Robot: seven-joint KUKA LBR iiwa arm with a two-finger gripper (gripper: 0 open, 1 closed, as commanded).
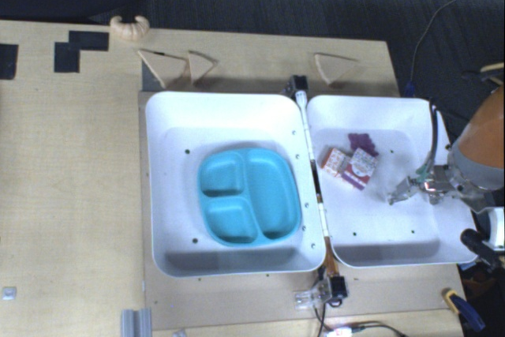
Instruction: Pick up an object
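The gripper point(400, 193) is over the right bin point(410, 245), near its right wall; whether it stands apart or together cannot be told at this resolution, and nothing is seen clamped in it. The small printed packet point(349, 164) lies on the floor of that bin, to the gripper's left and apart from it, with a purple piece point(363, 141) touching its far edge. The left bin point(170, 170) holds a blue divided tray point(249, 194).

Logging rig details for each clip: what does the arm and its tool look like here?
At the camera view's right edge, the arm shows an orange band above a grey wrist section. The tool is small, silvery metal with thin prongs, over the right bin. A thin cable runs along the bin's right rim toward it. No markings are legible.
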